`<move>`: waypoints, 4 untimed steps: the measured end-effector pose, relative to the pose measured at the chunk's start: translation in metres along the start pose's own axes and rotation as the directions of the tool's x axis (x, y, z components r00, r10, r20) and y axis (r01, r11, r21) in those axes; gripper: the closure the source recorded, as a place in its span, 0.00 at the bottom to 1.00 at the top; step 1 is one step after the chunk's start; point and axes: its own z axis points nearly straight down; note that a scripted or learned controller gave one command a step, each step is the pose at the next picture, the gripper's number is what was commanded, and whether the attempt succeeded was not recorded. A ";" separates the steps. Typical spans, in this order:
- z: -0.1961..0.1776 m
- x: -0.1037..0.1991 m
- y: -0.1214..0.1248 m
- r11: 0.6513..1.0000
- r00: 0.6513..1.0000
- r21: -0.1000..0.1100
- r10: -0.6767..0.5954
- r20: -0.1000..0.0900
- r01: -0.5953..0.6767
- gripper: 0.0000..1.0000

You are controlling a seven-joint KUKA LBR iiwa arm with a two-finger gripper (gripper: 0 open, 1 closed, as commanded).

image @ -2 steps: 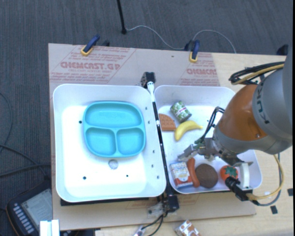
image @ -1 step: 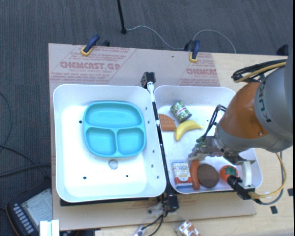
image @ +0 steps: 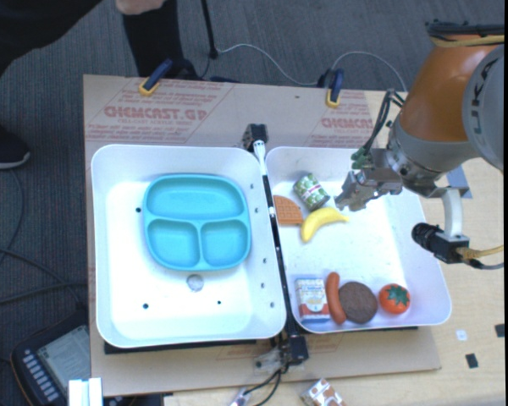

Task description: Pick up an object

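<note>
Pincer [image: 353, 194] is hanging low over the right bin [image: 423, 311], its dark tip sitting just right of the banana [image: 321, 222] and the green can [image: 311, 191]. From my seat I am not seeing anything between its tips, and how it is set I cannot tell: the tip is too small and dark against the wrist hardware. I am judging that nothing is being carried yet.

I am reading the task as barely started. Everything that could be picked is lying in the right bin: the can near the upper left corner, a waffle [image: 287, 210] just beside it against the dividing wall, the banana touching or nearly touching the waffle's right edge. Along the near side I am seeing a small carton [image: 310, 299], a sausage [image: 334, 298], a brown patty [image: 357, 302] and a tomato [image: 394, 299], packed in a row. The left bin [image: 118, 311] is holding a blue tray [image: 197, 222] with three compartments.

What is left, as I am judging it: settling on a target, most likely the banana or the can since they are nearest the tip, closing on it and lifting it off the bin floor. None of that is showing as done, so I am counting the whole grasp as outstanding
</note>
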 end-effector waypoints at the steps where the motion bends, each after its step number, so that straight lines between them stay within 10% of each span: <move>1: 0.001 0.000 -0.001 1.000 1.000 0.003 0.000 0.000 0.000 0.00; 2: 0.117 -0.037 0.057 1.000 1.000 0.006 0.001 0.000 -0.001 0.00; 4: 0.173 -0.024 -0.059 1.000 1.000 -0.011 0.003 0.004 -0.003 0.00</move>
